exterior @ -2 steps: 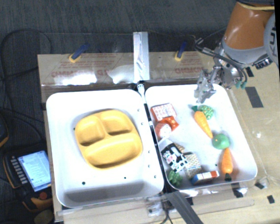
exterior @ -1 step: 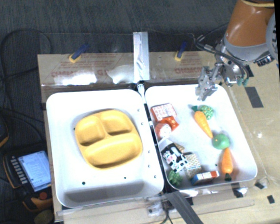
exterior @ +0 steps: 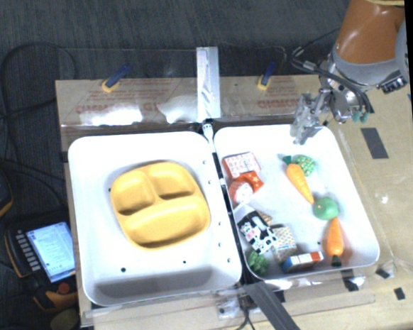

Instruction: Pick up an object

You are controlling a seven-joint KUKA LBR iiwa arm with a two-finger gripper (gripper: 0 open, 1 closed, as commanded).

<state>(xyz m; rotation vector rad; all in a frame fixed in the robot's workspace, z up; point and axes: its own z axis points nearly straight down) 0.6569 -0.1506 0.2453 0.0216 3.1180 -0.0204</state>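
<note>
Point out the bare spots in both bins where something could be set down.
Left bin: bare white floor rings the yellow divided tray, widest along the near edge and left side. Right bin: open floor in the middle, between the red carton and the carrot, plus the far strip near the gripper. Its near left corner, around the cow-patterned toy, is crowded.

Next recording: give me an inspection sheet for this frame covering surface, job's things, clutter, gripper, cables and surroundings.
Surface: bench bearing left bin and right bin, side by side.
Job's things: in the right bin, carrot, green round toy, orange toy, red carton, black-and-white box.
Clutter: yellow divided tray in the left bin; blue-and-yellow clamps on the back board.
Gripper: gripper above the right bin's far right corner, nothing seen between its fingers.
Cables: black cable looping on the floor, far left.
Surroundings: handheld pendant with lit screen, left of the bench.
</note>
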